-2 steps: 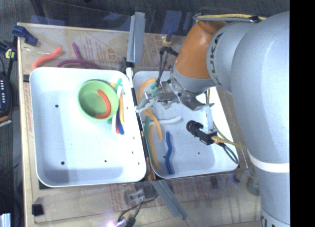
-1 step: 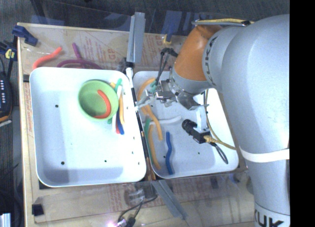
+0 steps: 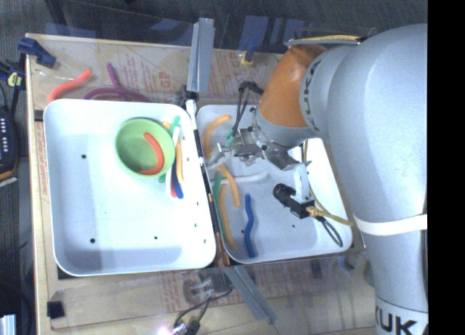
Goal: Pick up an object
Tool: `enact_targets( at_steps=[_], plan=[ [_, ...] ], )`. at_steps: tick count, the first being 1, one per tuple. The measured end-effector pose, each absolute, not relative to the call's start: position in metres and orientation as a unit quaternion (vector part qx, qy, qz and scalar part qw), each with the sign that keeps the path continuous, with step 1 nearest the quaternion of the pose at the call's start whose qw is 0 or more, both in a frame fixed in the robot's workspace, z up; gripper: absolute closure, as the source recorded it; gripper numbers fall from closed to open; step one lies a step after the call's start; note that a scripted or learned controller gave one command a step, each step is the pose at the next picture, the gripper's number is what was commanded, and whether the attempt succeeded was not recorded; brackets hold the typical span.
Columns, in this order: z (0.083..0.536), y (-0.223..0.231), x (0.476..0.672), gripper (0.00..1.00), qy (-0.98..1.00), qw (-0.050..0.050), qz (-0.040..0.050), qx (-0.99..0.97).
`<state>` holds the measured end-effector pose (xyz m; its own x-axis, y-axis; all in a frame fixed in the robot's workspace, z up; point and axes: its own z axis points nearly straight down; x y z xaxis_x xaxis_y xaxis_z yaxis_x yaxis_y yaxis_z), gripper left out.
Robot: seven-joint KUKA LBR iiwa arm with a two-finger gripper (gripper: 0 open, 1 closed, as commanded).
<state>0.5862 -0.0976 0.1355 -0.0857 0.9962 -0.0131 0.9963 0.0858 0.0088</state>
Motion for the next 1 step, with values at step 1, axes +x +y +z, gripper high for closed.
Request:
enact_targets(
  at_steps=[1],
  plan=[
    [0.1295, -0.1006, 0.5828, 0.0, 0.746, 0.008, -0.0008, 0.666]
  ],
)
